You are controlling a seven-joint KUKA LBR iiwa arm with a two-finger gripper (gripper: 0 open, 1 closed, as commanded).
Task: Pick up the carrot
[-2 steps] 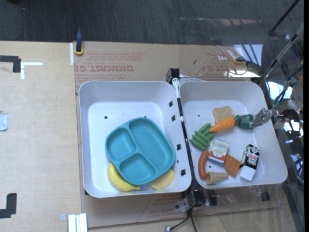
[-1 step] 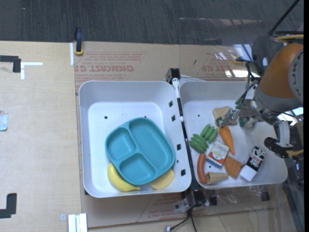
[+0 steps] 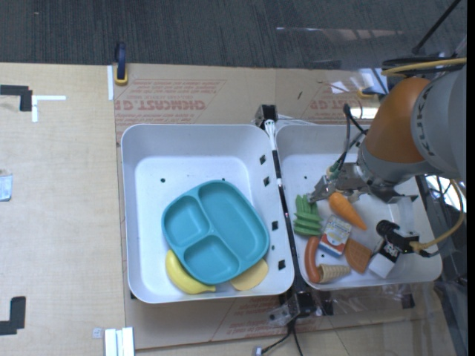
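Observation:
The orange carrot (image 3: pixel 347 208) lies slantwise in the right bin (image 3: pixel 297 148), its upper end pointing to the back left. My gripper (image 3: pixel 333 189) is low over that upper end, right at the carrot's tip, with the grey arm and its orange band reaching in from the right above it. The gripper's body hides the point of contact, and I cannot tell whether the carrot is gripped.
Beside the carrot in the right bin lie a green vegetable (image 3: pixel 306 216), a red pepper (image 3: pixel 312 256), a white packet (image 3: pixel 336 236), a brown piece (image 3: pixel 358 256) and a cone (image 3: pixel 334 273). The left bin (image 3: pixel 141 199) holds a teal divided plate (image 3: pixel 215 231) over a yellow banana (image 3: pixel 185 277).

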